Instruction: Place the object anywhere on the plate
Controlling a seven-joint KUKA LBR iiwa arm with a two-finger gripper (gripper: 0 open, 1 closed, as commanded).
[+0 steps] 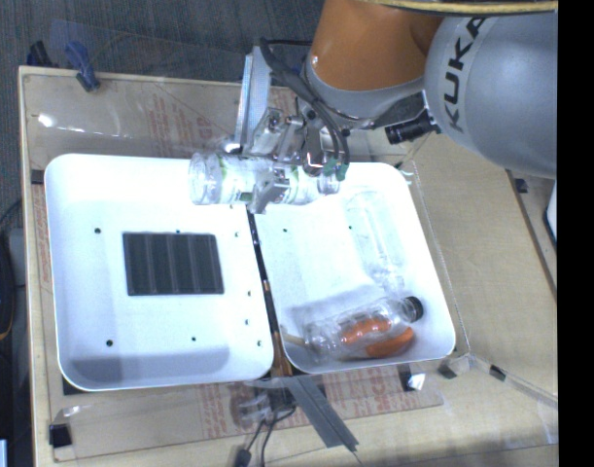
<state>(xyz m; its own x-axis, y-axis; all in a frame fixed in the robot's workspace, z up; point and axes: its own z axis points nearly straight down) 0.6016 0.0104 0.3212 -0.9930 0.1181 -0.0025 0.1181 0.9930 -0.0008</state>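
Gripping a clear plastic bottle (pixel 214 178), I hang at the far end of the bins, right above the seam where their rims meet. My gripper (pixel 269 178) is a cluster of bare metal and thin cables, and my fingers are closed on the bottle's middle, one of them showing as a grey bar across its front. The bottle lies level and crosswise. It is a ribbed, see-through cylinder with glints along its curve, and its left end reaches out over the far edge of the left bin (pixel 73 212).

The plate (pixel 173 263) sits flat in the middle of that bin. It is a dark rectangle with ridges running along its short way, matte against the glossy white plastic. It lies nearer the camera than the bottle, apart from it and not touching it.

The right bin (pixel 306 251) holds more clear plastic. A long bottle (pixel 374 232) lies along the bin's length, nearly lost against the white. At the near wall a crumpled piece (pixel 360 334) holds something orange and rounded, with a dark cap beside it.

Above me the orange band (pixel 365 27) curves smooth and glossy, and the grey arm (pixel 491 66) bulks to the right over the pale bench (pixel 491 261).
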